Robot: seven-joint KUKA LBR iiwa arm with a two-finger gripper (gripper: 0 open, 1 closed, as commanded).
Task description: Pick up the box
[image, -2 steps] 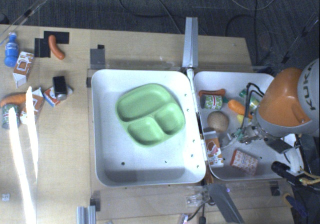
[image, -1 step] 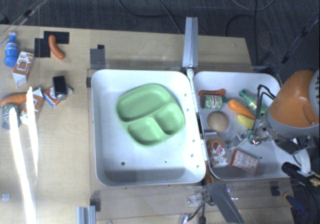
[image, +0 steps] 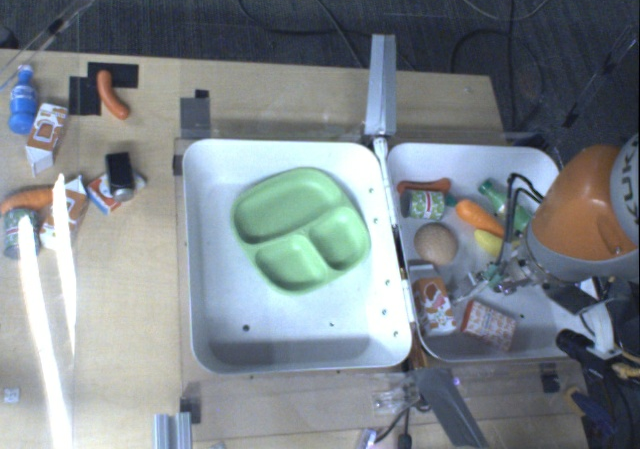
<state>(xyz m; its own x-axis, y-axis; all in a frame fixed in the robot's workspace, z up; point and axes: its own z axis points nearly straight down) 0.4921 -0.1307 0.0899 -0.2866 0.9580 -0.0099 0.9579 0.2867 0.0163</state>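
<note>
The box is a flat reddish-brown carton lying near the front of the right bin. My gripper hangs low over that bin, just above and behind the box, at the end of the grey arm with its orange band. I see nothing held in it. The wrist hides part of the bin's right side.
The right bin also holds a small carton, a brown round item, a can, a sausage, a carrot, a green bottle and a yellow piece. A green divided plate lies in the left bin.
</note>
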